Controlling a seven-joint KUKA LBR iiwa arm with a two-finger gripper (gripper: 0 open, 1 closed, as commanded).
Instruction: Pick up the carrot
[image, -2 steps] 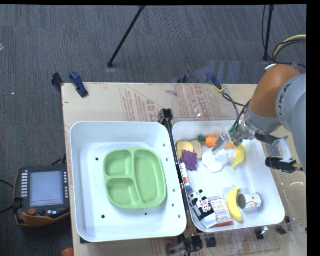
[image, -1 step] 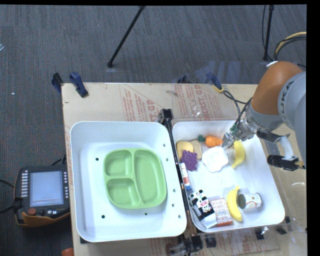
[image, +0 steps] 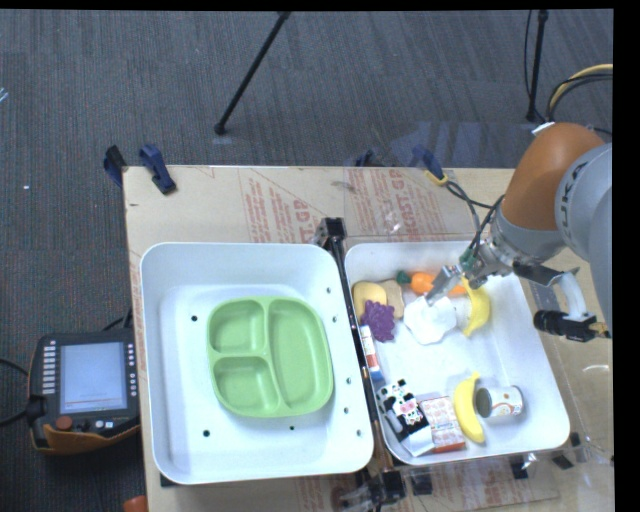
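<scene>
You are looking down at the bench as the grey arm is reaching in from three o'clock over the right bin (image: 545, 400), its gripper (image: 452, 283) hanging low at the bin's upper middle. The carrot (image: 425, 283), a small orange piece with a green top, is lying on the bin floor toward twelve o'clock, just beside the gripper's tip at its nine o'clock side. Whether the fingers are apart or together you cannot tell from this slant, and nothing is showing between them, so the grasp is looking not yet made. The carrot is resting among neighbours: a pale yellow fruit (image: 371, 296) at its nine o'clock, purple grapes (image: 378, 319) below that, a white crumpled thing (image: 432, 321) at six o'clock and a banana (image: 478, 311) close by the gripper. The left bin (image: 165, 300) is holding a green divided plate (image: 270, 357). By this reading, the approach is nearly finished; closing on the carrot and lifting it are both left.
</scene>
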